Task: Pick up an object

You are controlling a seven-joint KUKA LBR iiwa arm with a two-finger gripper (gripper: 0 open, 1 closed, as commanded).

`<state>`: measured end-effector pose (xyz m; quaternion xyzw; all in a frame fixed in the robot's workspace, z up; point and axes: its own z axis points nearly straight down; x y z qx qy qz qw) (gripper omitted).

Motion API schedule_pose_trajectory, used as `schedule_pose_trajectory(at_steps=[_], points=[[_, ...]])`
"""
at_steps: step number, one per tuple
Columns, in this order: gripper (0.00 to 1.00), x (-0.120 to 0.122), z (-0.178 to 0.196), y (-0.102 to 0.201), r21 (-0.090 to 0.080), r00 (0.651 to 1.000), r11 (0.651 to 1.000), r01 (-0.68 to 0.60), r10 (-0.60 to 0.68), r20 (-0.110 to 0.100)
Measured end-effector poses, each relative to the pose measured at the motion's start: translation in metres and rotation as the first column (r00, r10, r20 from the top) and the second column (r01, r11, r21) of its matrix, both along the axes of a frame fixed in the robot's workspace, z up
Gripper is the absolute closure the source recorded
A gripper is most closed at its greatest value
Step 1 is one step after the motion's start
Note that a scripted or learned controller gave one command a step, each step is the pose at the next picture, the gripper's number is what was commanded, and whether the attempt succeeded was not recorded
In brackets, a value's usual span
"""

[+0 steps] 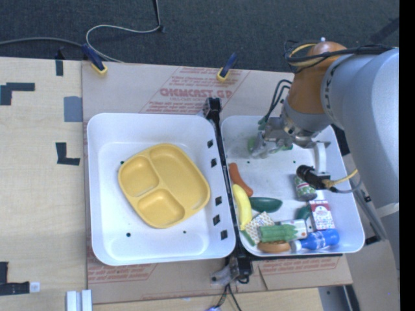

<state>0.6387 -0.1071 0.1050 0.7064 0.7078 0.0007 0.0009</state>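
**Arm poised over the right bin**

The grey arm (363,89) is seen reaching in from the right of the frame, its orange band above the wrist. The gripper (266,144) is lowered into the upper left part of the right bin (350,235), over bare white floor; whether its fingers are open or shut cannot be told, as they are blurred against something green at their tips.

The objects are gathered in the lower half of that bin. A banana (242,204) is laid along the left wall, with an orange carrot (237,174) just above it and a dark green piece (265,204) beside it. A red and white carton (321,215) and a blue bottle (321,240) are seen at the lower right, a small can (305,187) above them.

In the left bin (104,193), a yellow divided tray (163,184) is placed at a tilt. Both bins are set on a cardboard sheet (188,89) covering the worktop.
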Motion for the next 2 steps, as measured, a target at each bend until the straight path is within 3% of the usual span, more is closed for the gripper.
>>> schedule_pose_trajectory(at_steps=[1, 2], points=[[0.0, 0.0, 0.0, 0.0, 0.0, 1.0, 1.0, 0.0, 0.0, 0.0], [0.0, -0.027, -0.019, 0.008, -0.003, 1.0, 1.0, 0.002, -0.002, 0.001]])
